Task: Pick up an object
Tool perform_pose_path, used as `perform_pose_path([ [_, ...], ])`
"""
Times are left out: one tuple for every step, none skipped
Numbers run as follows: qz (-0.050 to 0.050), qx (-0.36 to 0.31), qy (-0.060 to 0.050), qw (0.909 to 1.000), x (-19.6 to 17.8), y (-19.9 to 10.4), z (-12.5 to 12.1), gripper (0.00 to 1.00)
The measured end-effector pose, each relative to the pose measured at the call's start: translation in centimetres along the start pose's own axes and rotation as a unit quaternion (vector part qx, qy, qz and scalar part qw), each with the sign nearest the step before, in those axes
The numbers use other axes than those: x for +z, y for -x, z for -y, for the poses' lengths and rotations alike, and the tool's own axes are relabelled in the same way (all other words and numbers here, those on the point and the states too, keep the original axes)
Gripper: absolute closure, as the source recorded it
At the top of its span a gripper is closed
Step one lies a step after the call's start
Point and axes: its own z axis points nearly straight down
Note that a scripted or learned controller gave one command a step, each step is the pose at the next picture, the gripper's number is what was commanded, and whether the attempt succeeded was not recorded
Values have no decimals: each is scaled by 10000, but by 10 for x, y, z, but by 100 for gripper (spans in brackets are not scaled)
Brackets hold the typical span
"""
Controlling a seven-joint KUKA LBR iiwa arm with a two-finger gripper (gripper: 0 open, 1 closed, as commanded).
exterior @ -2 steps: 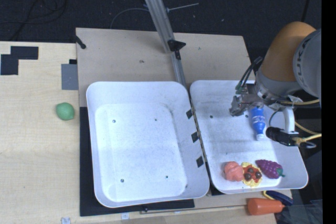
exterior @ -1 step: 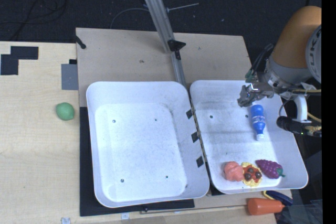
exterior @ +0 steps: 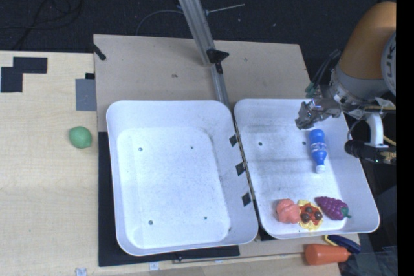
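Note:
A blue bottle with a white cap [exterior: 317, 149] lies in the right bin [exterior: 272, 165], near its right side. My gripper [exterior: 309, 116] hangs at the bin's upper right, just above the bottle's top end. At the bin's front edge lie an orange-pink toy [exterior: 287, 211], a yellow and red piece [exterior: 310, 216] and a purple grape bunch [exterior: 331, 207].
The left bin [exterior: 169, 178] stands beside the right one. A green ball [exterior: 80, 137] rests on the wooden bench at far left. An orange carrot-like toy [exterior: 325, 254] lies outside the right bin's front edge. A metal rail [exterior: 199, 29] slants up behind the bins.

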Motion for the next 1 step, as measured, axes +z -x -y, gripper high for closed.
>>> perform_pose_path([
  [-5,-19,-2,10000,-8,-48,-11,100],
])
